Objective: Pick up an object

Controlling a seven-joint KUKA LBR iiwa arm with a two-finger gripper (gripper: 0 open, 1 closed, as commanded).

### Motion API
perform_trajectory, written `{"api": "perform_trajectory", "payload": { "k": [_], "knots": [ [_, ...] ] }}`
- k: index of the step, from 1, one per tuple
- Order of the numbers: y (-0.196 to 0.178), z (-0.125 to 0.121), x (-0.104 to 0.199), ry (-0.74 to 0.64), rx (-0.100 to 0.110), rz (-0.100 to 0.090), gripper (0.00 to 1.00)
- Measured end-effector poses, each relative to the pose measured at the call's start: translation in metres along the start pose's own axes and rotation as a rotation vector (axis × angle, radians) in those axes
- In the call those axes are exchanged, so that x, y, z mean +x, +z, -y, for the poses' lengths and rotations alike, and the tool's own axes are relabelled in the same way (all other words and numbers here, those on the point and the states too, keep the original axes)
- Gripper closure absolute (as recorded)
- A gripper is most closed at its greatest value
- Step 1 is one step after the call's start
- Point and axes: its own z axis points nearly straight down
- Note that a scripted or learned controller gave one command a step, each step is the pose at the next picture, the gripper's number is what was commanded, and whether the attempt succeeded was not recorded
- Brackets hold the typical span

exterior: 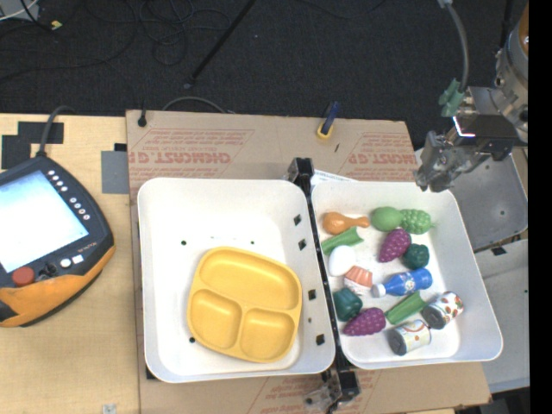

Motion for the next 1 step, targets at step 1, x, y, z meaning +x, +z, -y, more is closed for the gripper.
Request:
{"api": "perform_trajectory", "payload": {
  "k": [1],
  "knots": [
    [0.0005,-0.0007,0.0916,-0.001,-0.001,0.000,1.00]
  ]
}}
